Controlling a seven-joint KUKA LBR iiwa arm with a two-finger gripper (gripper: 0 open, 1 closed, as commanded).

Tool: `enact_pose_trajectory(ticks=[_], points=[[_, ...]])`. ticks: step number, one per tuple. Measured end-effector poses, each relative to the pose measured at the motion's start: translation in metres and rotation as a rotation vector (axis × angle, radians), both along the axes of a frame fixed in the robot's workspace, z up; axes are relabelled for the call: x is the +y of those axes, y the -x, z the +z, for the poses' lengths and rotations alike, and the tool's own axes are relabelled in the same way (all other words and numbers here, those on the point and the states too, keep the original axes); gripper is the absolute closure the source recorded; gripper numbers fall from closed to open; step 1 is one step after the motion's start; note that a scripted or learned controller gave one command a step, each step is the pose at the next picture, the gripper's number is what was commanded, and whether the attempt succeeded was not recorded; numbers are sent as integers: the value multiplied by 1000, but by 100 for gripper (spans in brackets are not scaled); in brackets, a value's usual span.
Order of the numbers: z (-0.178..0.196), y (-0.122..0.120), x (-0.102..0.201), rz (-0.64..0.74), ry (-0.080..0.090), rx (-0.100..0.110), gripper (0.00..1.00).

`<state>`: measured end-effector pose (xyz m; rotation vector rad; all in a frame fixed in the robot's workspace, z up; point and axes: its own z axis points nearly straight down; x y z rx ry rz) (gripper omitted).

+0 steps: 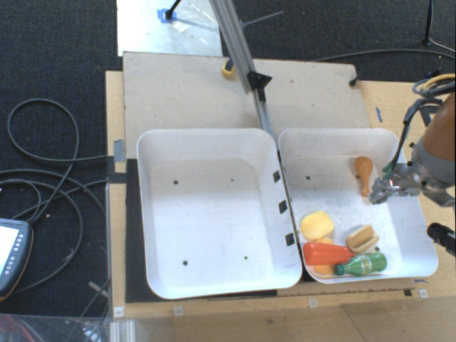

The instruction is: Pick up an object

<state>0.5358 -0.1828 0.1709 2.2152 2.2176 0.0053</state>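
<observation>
The tool is hanging over the right bin, near its right wall, and honestly I can't tell how far open it's sitting or whether it's gripping anything. An orange drumstick-shaped toy is lying just beside it. Further toward the front, a yellow piece, a hot dog, an orange-red piece and a green bottle are crowding together. The left bin is sitting alongside on the counter.
</observation>
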Motion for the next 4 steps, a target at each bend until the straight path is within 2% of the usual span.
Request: enact_pose_trajectory(ticks=[2, 4], points=[[88, -7, -3, 5, 0, 0, 100], [72, -18, 112, 9, -5, 6, 100]])
